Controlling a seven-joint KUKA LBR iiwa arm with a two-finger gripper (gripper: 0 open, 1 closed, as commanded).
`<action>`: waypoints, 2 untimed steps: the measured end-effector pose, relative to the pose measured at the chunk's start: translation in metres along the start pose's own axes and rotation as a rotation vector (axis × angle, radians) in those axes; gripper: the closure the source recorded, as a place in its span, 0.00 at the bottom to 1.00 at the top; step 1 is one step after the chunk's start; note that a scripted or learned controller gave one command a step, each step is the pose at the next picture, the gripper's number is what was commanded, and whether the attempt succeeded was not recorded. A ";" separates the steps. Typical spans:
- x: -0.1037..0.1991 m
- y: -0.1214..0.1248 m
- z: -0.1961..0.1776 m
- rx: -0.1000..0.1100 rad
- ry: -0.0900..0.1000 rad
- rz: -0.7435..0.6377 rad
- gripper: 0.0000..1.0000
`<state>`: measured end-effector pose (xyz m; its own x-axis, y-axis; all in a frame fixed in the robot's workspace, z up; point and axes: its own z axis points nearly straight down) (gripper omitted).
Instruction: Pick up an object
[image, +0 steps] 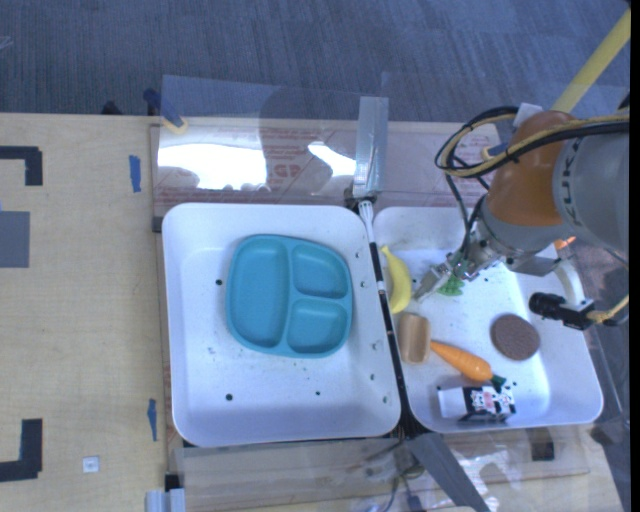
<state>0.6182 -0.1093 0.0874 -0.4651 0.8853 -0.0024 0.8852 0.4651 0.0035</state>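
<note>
a small green thing (452, 284) lay in the right bin (575, 395), near its upper middle, and it sat right at the tip of the pincer (447, 277). whether the pincer was apart, together or clamped on it i could not tell; the tips were too small and tangled with the green to read. the arm (560, 190) came down from the upper right, so the pincer pointed toward the lower left, and the green thing was the nearest candidate by far.

just left of it lay a banana (397, 281), its long axis running up and down along the bin's left wall. below were a tan block (413, 336), a carrot (462, 359) slanting down to the right, a brown disc (515, 337) and a small carton (477, 401). in the left bin (190, 330) sat a blue tray (288, 294), well apart.
</note>
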 end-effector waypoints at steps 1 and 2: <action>-0.001 0.001 -0.012 -0.006 -0.002 0.001 1.00; 0.045 0.081 -0.100 -0.003 0.000 0.244 1.00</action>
